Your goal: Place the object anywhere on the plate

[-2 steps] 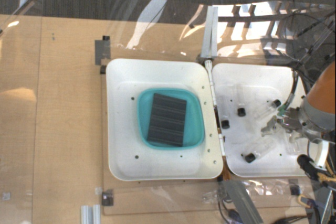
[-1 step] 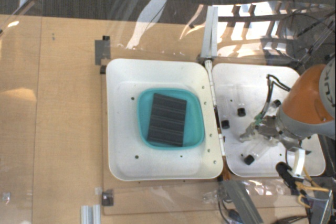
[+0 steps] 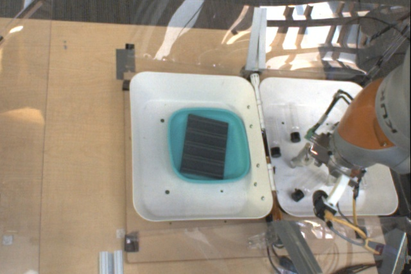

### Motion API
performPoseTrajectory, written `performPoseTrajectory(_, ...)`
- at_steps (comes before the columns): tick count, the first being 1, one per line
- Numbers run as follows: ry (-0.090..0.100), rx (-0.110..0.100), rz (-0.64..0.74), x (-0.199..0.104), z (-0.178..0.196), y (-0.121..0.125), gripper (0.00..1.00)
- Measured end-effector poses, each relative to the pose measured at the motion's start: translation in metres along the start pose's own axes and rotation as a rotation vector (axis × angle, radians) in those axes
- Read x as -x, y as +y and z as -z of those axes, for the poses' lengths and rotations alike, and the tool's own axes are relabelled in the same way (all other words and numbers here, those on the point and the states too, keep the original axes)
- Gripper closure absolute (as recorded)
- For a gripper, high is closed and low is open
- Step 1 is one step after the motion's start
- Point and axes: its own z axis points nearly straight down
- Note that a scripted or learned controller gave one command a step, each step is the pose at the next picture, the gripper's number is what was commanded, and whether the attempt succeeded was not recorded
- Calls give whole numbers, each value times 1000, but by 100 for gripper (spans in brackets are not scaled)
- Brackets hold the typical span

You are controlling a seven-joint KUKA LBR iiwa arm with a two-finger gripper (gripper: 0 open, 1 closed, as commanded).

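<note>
1. No words, brands, numbers or signs can be read anywhere.
2. The dark ridged block (image 3: 205,147) on the teal plate (image 3: 239,158) shows only plain grooves.
3. The white bins (image 3: 149,157) bear no markings, nor does the orange band (image 3: 361,128) at 3 o'clock.

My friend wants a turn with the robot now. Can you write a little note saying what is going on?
Gripper: over the right bin; I cannot tell whether it is open or shut.
Things: the dark ribbed block lies flat on the teal plate in the left bin.
Done: the block already looks placed on the plate.
Left: probably nothing but a check that the block lies steady.
</note>
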Motion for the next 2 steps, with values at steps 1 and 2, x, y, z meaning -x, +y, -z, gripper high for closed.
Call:
performPoseTrajectory(1, -3, -12, 104, 57, 90, 33, 0)
performPoseTrajectory(2, -5, -12, -336, 48, -1, 26, 0)
